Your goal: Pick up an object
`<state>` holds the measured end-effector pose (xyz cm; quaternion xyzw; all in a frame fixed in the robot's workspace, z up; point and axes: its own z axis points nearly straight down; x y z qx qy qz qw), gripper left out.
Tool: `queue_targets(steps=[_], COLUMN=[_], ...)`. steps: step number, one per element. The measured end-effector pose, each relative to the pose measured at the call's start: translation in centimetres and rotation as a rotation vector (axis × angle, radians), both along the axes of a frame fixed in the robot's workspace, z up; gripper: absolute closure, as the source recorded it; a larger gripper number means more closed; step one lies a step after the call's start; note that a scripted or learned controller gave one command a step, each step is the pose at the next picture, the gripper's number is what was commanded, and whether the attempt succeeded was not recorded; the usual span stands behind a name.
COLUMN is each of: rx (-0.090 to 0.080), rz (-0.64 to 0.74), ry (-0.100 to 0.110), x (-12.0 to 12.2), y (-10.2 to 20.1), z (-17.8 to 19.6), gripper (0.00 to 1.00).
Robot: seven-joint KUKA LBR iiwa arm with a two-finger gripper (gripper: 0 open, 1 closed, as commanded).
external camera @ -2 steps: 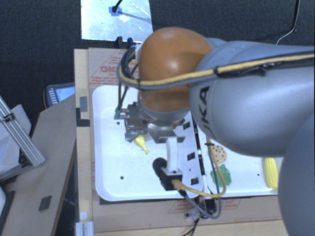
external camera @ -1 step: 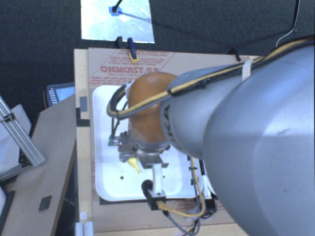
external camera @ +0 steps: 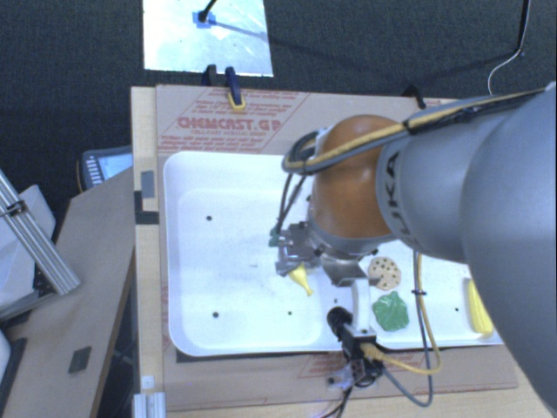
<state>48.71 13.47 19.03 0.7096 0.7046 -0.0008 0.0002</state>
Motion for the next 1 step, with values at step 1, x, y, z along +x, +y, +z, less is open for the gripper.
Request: queue_targets(steps=[1], rx=[0.005], rz=[0.014], ry=[-0.011], x=[0.00], y=[3.78], z=[23.98], gripper=[1.00])
